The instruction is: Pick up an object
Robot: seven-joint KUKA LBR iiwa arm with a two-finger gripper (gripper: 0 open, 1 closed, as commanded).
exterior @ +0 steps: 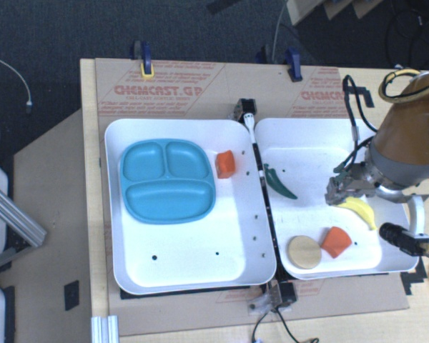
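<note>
My gripper [341, 190] hangs low over the right bin [304, 145], close beside the upper left end of a yellow banana [360, 210]. Just below the banana sits a red block [336, 241], and a round tan disc [304, 252] lies to its left near the bin's front edge. A green pepper-like piece [277, 182] rests at the right bin's left side. The left bin [186, 252] holds a blue divided plate [169, 180] and a small orange piece [226, 163] beside it.
The two bins meet along a black hinge strip [261, 184]. The bench is a cardboard-covered board [200, 84] held by blue clamps [145, 57] at the back. Cables trail by the arm at the right.
</note>
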